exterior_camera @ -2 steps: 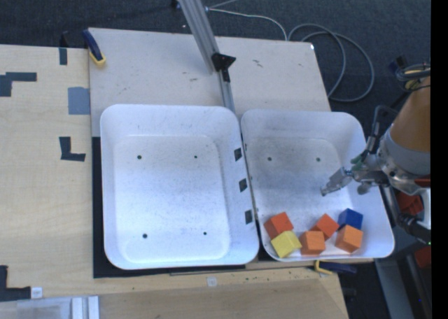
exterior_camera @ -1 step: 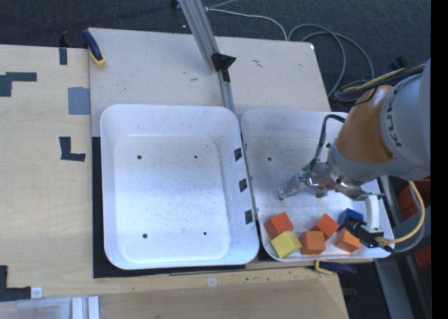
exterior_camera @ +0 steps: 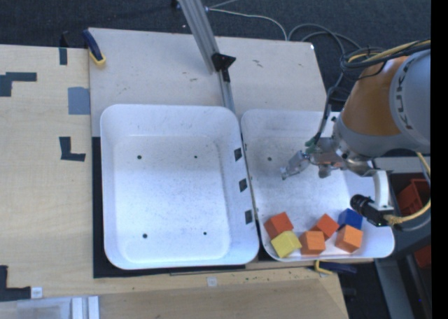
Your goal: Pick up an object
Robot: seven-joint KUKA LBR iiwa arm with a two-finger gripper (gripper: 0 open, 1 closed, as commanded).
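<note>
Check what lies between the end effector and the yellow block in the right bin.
In the camera view, bare white bin floor, then the orange cube, sits between the end effector and the yellow plastic block.

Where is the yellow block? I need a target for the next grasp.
The yellow block lies in the right bin at its near-left corner, just below one orange block and left of another.

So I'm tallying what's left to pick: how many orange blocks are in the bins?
4, all along the near edge of the right bin: one beside the yellow block, one, one and one below the blue block. The arm may hide others.
</note>
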